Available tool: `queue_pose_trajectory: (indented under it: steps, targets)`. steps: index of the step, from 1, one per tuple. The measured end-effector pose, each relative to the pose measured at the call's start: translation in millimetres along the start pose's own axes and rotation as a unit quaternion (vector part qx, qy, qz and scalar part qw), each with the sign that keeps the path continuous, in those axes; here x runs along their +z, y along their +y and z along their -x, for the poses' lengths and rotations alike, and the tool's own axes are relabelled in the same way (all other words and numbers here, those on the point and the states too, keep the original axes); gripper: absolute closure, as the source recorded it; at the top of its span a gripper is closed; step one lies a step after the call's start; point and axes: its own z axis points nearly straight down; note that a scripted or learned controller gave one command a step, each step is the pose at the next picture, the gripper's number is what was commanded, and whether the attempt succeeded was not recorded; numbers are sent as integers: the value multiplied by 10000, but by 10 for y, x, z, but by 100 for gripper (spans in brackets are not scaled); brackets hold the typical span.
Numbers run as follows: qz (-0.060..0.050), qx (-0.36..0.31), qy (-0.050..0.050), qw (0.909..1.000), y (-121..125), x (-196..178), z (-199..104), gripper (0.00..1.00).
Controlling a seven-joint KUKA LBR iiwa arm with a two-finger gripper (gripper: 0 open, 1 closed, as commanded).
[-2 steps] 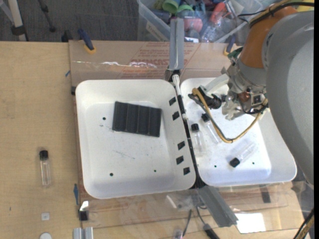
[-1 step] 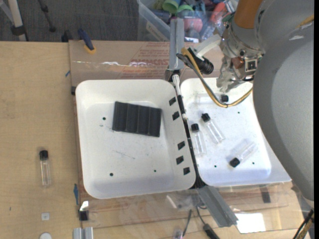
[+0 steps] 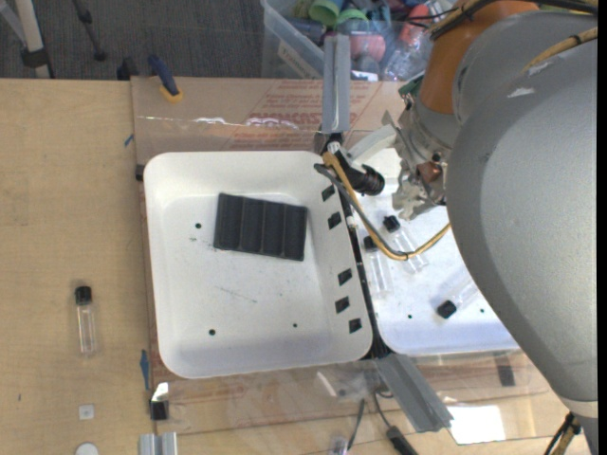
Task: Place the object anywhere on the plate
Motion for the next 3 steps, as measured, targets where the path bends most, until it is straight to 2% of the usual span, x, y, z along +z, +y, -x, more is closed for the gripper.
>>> queue_pose_trajectory:
  steps: [1, 2, 3]
  targets:
    - [3, -203, 4, 9998, -764, 58, 597, 100]
    - [-1, -655, -7, 9979, -1318, 171, 880, 100]
    - [4, -1475, -1, 9891, -2004, 280, 776, 100]
